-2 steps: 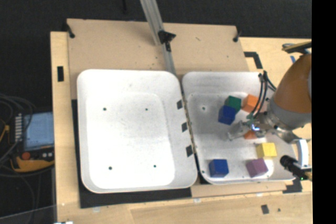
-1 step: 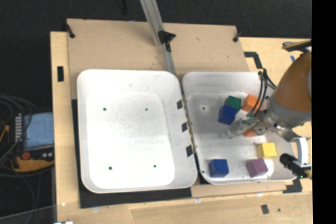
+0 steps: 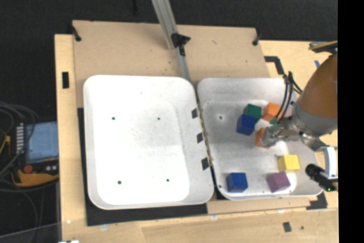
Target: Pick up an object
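In the right bin [image 3: 219, 94] the end effector [image 3: 267, 135] hangs over an orange block [image 3: 261, 137]; I cannot tell its state. The block looks small, rigid and light, likely slick; opposite flat faces suit gripping.

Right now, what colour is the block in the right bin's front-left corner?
Blue, clearest in the camera view.

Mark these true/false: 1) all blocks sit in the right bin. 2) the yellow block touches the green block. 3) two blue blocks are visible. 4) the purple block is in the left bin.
1) True: every block lies in the right bin.
2) False: the yellow block lies apart from the green block.
3) True: one blue block by the green, another blue block near the front.
4) False: the purple block is in the right bin.
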Robot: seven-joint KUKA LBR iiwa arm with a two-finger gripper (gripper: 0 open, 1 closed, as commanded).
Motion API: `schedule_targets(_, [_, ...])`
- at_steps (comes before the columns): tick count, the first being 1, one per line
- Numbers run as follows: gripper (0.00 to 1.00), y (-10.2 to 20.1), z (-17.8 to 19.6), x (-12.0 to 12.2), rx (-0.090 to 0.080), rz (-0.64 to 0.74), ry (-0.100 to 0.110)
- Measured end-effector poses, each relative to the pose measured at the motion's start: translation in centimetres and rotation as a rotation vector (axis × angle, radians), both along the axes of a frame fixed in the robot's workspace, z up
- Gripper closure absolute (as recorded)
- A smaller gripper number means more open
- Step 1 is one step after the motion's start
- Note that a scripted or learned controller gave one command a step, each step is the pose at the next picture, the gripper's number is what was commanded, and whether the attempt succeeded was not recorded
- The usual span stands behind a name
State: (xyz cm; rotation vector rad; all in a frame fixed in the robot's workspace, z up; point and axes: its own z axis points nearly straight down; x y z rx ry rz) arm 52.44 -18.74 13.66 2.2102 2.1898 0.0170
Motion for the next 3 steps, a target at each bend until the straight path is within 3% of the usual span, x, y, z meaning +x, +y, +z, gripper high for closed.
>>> schedule_targets(1, [1.00, 0.0, 4.3, 0.1, 0.011, 0.013, 0.023])
schedule_targets(3, [1.00, -0.9, 12.3, 0.3, 0.012, 0.014, 0.023])
